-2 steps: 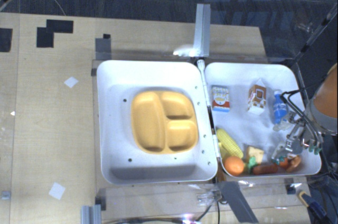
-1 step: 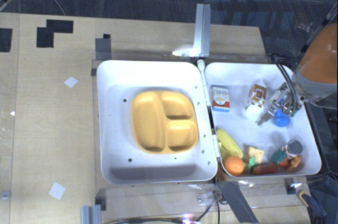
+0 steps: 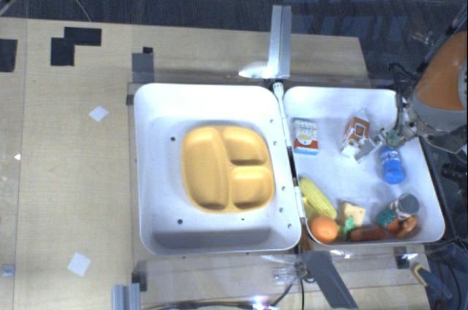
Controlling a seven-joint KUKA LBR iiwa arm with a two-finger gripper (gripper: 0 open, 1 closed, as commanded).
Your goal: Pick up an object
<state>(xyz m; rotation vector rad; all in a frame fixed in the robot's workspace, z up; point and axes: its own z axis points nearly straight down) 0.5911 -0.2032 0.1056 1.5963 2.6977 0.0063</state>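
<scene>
Camera view showed the tool (image 3: pixel 391 134) low at the right bin (image 3: pixel 433 191) edge, just above the blue bottle (image 3: pixel 393 167) — whether spread or pinched I could not tell. Nothing was lifted — the grasp remained undone, by my judgement.

Two white bins (image 3: pixel 146 155), one yellow tray (image 3: pixel 225 168), one corn cob (image 3: pixel 317 197), one orange (image 3: pixel 325 229), one blue bottle (image 3: pixel 393 167)

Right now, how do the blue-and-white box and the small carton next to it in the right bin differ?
The blue-and-white box lies flat and square-on near the bin's left wall; the brown-and-white carton is tilted, with a peaked top. The box sits apart from other items; the carton lies closer to the blue bottle. Both are small printed packages in the right bin.
</scene>
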